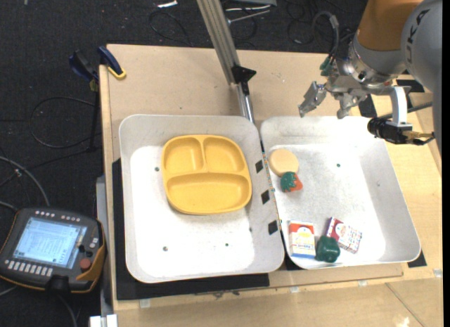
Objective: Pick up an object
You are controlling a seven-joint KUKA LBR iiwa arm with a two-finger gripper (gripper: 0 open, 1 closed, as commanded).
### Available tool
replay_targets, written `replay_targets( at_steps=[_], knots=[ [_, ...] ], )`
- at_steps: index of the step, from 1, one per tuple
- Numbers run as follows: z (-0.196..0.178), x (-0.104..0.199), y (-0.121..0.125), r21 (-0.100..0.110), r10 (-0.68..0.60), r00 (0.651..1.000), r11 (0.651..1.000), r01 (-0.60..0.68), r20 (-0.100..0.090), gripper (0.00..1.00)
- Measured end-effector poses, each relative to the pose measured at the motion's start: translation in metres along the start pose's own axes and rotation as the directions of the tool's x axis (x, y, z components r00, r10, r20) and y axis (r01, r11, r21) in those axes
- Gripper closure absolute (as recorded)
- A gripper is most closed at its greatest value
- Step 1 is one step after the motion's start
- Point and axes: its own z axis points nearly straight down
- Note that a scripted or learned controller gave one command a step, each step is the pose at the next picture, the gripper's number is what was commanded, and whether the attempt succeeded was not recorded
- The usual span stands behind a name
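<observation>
- While poised over the far rim of the right bin (394,178), sits at the approach step: gripper (328,105) not yet down among the things, nothing between the fingers (309,102).
- Fingers spread wide, tips pointing down toward the bin's 11 o'clock corner, with bare bin floor beneath.
- Likely candidates, all in the right bin: a round tan piece (283,160) at about 9 o'clock, touching a small green-and-red item (290,183) just at its 5 o'clock.
- Along the near edge, at about 6 o'clock: a small white-and-red carton (302,239), a dark green lump (328,249) touching it, and a red-and-white packet (344,235) just beside that.
- Next move, by judgement: travel toward 7 o'clock from the present spot, centre over one thing, then descend with fingers wide.
- Tan piece looks flat and smooth, perhaps hard to pinch from above; crowding from its neighbour risks a nudge instead of a grasp.
- Carton seems boxy, with straight sides suited to a squeeze.
- Left bin (140,178) holds a yellow divided tray (207,174), well apart from the gripper.
</observation>
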Motion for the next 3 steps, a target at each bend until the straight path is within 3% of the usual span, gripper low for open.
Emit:
replay_targets(
  at_steps=[1, 3],
  knots=[
    [0.0, 0.0, 0.0, 0.0, 0.0, 1.0, 1.0, 0.0, 0.0, 0.0],
    [0.11, -0.01, -0.004, 0.005, 0.004, 1.0, 1.0, -0.004, 0.0, 0.0]
  ],
)
